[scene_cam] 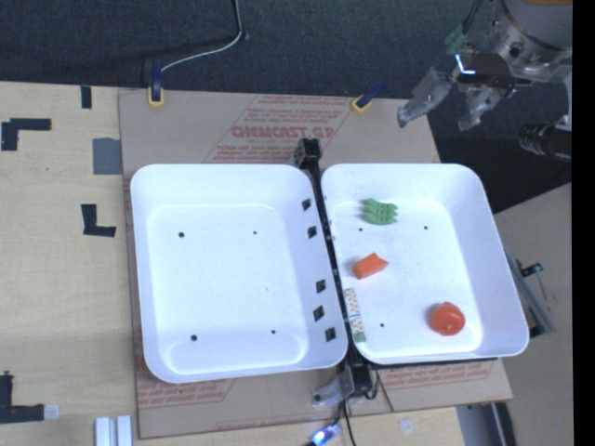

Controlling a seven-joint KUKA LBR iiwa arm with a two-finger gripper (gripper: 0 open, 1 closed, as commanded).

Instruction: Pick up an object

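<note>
The fingers (444, 102) hung spread and empty; a clean pick required lowering them squarely over the green object (378, 212) below, then closing.

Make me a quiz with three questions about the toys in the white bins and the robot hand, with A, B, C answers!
1. Where are the toys?
A. All in the left bin
B. All in the right bin
C. On the cardboard outside the bins

2. How many toys lie in that bin?
A. One
B. Three
C. Five

3. What is the gripper doing?
A. Open, up above the bin's far corner, holding nothing
B. Shut on the green toy
C. Pressing down on the red toy

Answers:
1 B: the green toy, orange toy and red toy all lie in the right bin.
2 B: those three are what it holds.
3 A: the gripper hangs beyond the bin with its fingers spread and nothing between them.
</note>
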